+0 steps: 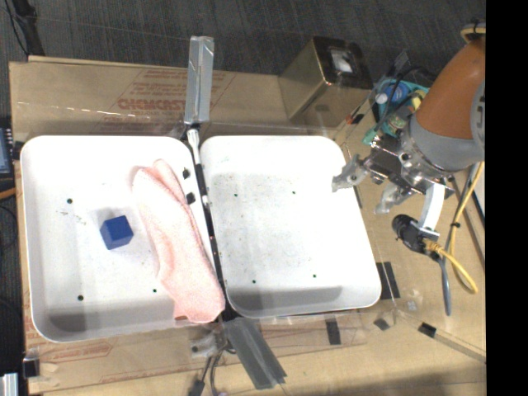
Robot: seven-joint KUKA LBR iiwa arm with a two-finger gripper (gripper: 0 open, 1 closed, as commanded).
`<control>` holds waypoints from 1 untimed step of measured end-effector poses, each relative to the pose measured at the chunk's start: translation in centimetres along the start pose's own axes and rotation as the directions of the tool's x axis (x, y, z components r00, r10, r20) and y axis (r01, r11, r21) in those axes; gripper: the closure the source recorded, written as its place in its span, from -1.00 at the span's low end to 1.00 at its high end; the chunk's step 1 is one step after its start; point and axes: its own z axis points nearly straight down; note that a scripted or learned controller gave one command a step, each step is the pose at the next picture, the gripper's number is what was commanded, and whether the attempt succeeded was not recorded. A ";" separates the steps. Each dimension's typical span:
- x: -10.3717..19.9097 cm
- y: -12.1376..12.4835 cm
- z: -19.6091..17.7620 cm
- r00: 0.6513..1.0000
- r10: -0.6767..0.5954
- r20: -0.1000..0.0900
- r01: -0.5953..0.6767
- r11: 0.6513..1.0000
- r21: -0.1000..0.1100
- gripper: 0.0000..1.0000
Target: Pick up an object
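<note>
So the arm [450, 81] is parked off past the right edge of the right bin [355, 246], with the gripper [368, 190] hanging just over that bin's right rim. The two fingers look spread apart, one pointing left over the rim and the other a bit lower and to the right, and there's nothing between them.

Both pickable things sit over in the left bin [49, 246]: a small blue cube [116, 231] roughly mid-bin, and a pink cloth [177, 242] draped along that bin's right side, running from near the top down to the bottom corner, with its edge riding up against the divider between the bins. The cube sits just beside the cloth, not touching as far as I can tell.

What could go wrong, imo: the gripper is well apart from either target and has to cross the whole right bin first. If it goes for the cube, a slightly off descent could just nudge it sideways on the slick floor, or snag a cloth fold. If it goes for the cloth, the fingers may pinch only a thin layer and it slides out on the lift. It could also clip the raised divider.
</note>
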 end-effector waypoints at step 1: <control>0.5 0.3 -2.5 0.986 -0.169 0.001 0.169 0.986 -0.001 -1.00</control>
